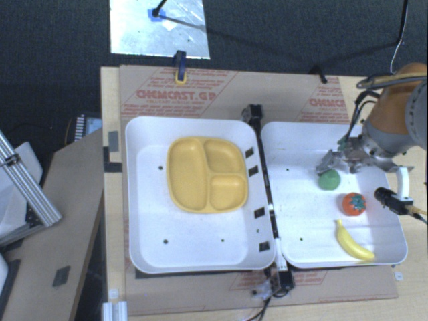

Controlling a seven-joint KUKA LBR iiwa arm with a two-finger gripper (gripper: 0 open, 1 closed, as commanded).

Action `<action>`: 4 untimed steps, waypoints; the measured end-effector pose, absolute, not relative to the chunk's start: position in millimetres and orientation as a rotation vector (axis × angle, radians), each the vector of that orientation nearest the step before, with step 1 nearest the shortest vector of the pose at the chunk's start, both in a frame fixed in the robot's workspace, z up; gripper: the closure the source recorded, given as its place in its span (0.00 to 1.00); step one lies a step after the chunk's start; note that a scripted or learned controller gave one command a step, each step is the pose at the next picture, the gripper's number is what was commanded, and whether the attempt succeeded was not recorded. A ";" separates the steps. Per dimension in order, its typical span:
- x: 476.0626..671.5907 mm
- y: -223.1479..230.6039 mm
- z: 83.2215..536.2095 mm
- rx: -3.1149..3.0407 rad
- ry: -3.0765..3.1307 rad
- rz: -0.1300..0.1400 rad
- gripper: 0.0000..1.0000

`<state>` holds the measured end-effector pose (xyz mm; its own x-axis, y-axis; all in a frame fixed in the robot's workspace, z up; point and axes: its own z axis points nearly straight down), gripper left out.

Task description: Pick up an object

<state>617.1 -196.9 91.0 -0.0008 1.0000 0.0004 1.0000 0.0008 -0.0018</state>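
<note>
You see two white bins side by side on the bench. The left bin holds a yellow divided plate, lying flat near its middle. The right bin holds three things: a green ball, an orange fruit and a banana. The ball sits toward the bin's far right part, the orange just beside it nearer the front, the banana near the front right corner, apart from both.

The arm comes in from the right with its gripper low over the right bin, right at the top edge of the green ball. You can't tell whether the fingers are apart or together, nor whether they touch the ball. Orange and banana lie clear of the gripper.
</note>
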 end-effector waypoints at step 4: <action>607.5 -150.4 218.3 -2.213 -2.231 -0.003 1.00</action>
<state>607.5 -150.4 218.3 -0.0084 1.0000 0.0008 1.0000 0.0084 0.0020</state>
